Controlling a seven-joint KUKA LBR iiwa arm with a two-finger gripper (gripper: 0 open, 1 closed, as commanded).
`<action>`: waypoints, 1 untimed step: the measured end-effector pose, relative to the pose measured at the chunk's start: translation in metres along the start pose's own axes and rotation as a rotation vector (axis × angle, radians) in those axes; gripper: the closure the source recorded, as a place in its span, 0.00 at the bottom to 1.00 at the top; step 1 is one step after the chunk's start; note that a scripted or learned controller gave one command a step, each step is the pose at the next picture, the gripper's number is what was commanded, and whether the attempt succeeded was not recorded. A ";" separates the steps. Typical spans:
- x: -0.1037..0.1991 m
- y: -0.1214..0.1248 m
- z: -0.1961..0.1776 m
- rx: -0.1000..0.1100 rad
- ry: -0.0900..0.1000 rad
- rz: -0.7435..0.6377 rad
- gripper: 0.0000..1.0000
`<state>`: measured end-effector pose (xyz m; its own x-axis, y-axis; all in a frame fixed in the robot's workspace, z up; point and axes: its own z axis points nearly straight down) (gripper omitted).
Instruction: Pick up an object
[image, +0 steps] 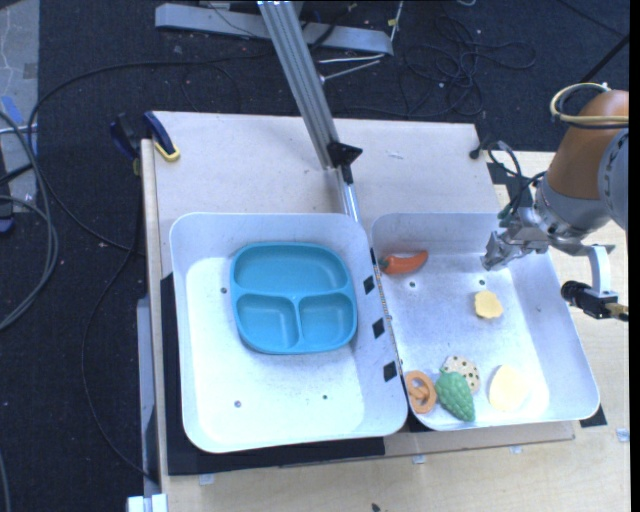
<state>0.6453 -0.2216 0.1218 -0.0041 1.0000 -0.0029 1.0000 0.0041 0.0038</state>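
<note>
Hovering over right bin's (560, 330) far-right area, pincer (497, 252) state: cannot tell. Small yellow piece (488, 305) lies just below it, mid-bin. Orange sausage (404, 263) near far-left corner. Blue tray (294, 298) sits in left bin (200, 400).

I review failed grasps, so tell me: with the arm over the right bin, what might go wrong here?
The gripper hangs near the right bin's far wall, between the orange sausage-shaped piece and the small yellow piece, above neither, so closing here would likely catch nothing. The cluster at the near edge, pretzel against green piece, may foul a single-item grasp.
</note>
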 end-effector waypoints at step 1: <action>0.007 -0.002 -0.060 -0.003 0.001 0.002 1.00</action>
<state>0.6428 -0.2144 0.1821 -0.0025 1.0000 -0.0024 1.0000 0.0025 0.0072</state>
